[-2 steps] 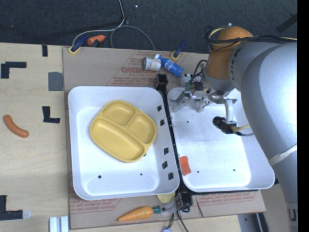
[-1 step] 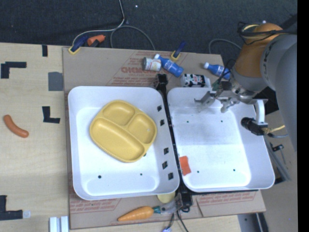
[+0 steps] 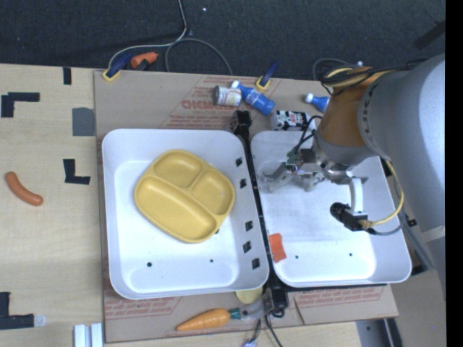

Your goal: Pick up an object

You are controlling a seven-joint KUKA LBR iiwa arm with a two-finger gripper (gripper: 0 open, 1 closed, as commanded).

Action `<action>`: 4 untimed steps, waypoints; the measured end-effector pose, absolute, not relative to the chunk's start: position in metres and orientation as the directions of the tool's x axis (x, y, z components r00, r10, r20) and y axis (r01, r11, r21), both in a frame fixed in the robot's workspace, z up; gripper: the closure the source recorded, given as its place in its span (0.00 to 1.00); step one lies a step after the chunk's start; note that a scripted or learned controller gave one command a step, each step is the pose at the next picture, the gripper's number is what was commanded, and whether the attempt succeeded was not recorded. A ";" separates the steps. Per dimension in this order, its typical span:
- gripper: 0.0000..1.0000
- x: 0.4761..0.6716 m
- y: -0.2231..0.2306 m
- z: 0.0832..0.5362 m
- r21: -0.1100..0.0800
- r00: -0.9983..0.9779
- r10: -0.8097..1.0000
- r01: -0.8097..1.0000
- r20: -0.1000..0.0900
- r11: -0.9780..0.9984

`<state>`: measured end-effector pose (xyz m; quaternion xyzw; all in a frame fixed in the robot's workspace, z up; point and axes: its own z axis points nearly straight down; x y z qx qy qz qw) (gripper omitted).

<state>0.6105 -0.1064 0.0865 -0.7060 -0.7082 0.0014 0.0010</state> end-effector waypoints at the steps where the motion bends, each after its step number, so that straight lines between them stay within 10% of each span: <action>1: 0.00 0.642 -0.098 0.086 0.001 -0.002 1.000 1.000 -0.002 0.002; 2: 0.00 0.669 -0.097 0.085 0.001 -0.002 1.000 1.000 0.000 0.002; 3: 0.00 0.615 -0.034 0.191 0.007 -0.007 1.000 1.000 0.003 0.007; 4: 0.00 0.596 -0.100 0.101 -0.011 0.005 1.000 1.000 -0.003 -0.005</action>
